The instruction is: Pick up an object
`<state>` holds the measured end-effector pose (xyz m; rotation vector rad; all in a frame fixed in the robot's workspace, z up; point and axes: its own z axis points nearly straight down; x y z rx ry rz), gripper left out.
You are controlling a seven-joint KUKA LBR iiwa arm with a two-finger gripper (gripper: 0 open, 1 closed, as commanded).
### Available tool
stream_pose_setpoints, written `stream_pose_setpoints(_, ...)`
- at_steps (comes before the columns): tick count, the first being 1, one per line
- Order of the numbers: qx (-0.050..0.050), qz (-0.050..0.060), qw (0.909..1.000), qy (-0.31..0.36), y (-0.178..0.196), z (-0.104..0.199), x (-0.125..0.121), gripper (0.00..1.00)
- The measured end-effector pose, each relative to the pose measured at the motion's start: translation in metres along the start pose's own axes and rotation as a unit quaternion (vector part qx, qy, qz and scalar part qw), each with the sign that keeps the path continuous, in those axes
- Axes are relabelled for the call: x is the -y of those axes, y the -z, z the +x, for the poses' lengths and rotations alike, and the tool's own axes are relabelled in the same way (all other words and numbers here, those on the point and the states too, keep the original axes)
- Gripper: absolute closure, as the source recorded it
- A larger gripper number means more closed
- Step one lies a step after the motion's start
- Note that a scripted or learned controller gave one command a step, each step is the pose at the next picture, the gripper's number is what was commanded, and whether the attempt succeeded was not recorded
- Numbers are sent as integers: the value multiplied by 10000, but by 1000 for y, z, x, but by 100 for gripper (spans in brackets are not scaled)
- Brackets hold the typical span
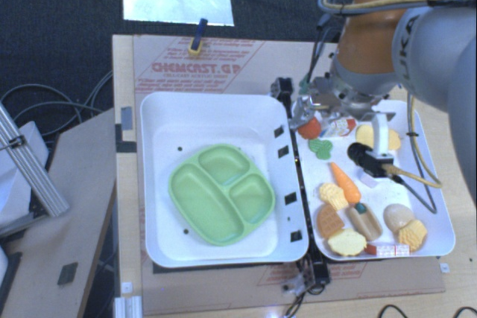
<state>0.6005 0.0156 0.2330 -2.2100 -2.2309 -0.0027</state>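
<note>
Reaching into the right bin's (436, 238) far left corner, the gripper (311, 118) sits above a red toy (310, 129), its fingers too hidden to judge; toy carrot (345, 182) lies mid-bin.

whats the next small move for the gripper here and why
Probably lower straight down a little: the gripper sits at the right bin's upper-left corner over a red toy, with a green toy just below, and nothing shows between its fingers.
</note>
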Motion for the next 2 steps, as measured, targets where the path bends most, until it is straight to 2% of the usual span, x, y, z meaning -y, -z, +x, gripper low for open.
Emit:
stream_pose_setpoints(1,13,4,10000,-43,-15,-10,-7,100)
stream_pose_setpoints(2,4,0,10000,-23,-4,-3,3,100)
